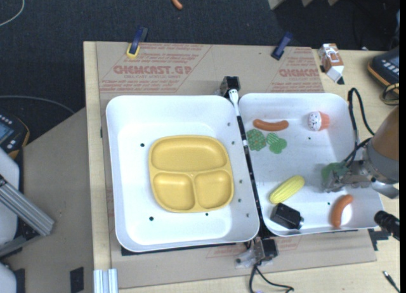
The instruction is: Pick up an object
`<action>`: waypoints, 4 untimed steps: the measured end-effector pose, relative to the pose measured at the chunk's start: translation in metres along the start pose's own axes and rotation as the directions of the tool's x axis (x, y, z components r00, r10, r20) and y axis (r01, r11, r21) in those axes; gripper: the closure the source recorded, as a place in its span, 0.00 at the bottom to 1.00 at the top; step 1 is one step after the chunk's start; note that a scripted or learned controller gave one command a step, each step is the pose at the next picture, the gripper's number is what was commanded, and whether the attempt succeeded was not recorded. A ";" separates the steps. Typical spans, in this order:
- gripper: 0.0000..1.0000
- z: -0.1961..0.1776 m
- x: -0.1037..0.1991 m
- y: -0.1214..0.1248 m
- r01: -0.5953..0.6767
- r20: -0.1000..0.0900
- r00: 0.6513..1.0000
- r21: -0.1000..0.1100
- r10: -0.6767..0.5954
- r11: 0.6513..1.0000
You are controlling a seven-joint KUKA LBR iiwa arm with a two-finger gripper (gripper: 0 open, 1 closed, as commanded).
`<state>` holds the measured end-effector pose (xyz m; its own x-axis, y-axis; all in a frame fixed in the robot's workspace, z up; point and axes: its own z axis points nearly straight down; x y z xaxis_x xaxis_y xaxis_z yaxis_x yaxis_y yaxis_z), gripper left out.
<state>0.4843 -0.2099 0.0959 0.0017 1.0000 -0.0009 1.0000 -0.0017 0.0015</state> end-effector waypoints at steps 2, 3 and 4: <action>1.00 -0.108 0.007 0.005 0.003 0.002 1.000 -0.005 -0.003 1.000; 1.00 -0.130 0.007 0.007 0.003 0.002 1.000 -0.003 -0.003 1.000; 1.00 -0.128 0.064 0.036 0.009 -0.001 1.000 -0.002 -0.009 1.000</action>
<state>0.5197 -0.1456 0.2235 -0.0070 1.0000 -0.0001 1.0000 0.0070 0.0037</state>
